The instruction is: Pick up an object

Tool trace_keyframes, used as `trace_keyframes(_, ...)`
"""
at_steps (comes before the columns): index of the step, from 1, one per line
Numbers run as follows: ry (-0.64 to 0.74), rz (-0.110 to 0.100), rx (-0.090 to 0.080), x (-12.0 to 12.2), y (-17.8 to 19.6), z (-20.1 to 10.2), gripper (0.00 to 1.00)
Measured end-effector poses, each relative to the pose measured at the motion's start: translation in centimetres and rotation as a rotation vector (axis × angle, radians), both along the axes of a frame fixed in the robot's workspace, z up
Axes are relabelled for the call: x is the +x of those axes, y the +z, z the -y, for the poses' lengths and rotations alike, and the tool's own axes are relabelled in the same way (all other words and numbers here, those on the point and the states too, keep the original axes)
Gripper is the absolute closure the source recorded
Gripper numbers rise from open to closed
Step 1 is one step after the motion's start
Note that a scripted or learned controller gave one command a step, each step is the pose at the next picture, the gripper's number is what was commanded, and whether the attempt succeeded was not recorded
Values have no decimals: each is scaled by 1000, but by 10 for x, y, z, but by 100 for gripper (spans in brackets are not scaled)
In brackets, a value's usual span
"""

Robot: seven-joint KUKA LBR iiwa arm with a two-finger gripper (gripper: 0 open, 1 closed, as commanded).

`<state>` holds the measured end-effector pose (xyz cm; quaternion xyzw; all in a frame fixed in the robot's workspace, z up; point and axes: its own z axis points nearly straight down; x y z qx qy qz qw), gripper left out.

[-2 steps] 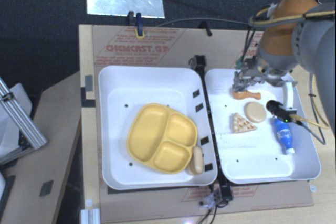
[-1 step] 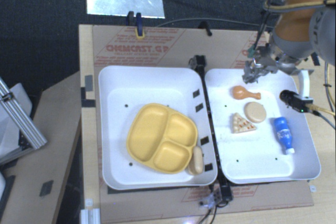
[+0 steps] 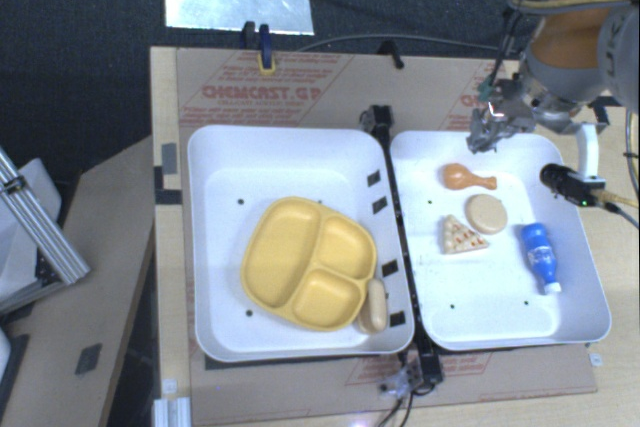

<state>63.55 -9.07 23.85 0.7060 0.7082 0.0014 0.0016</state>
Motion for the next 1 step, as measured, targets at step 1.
trace_keyframes(1, 7, -2, 2, -2, 3, -62, 100)
